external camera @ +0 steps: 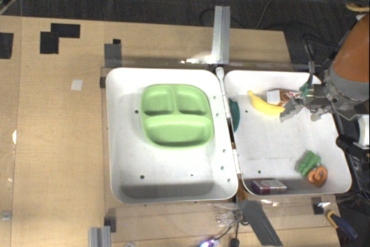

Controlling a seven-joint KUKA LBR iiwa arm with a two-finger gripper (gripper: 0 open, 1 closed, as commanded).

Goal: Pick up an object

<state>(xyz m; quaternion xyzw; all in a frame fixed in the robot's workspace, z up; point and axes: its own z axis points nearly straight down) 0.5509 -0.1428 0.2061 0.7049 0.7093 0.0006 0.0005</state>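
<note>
Yellow banana (265, 105) lies near right bin's (289, 150) far edge, unlifted. Gripper (296, 106) hovers just beside it; cannot tell its opening, nothing visibly held. Pick not yet done.

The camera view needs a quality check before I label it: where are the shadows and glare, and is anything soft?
Camera view: a grey shadow lies along the left bin's near wall; bright glare sits on the metal post between the bins; the gripper beside the banana looks soft and indistinct.
</note>
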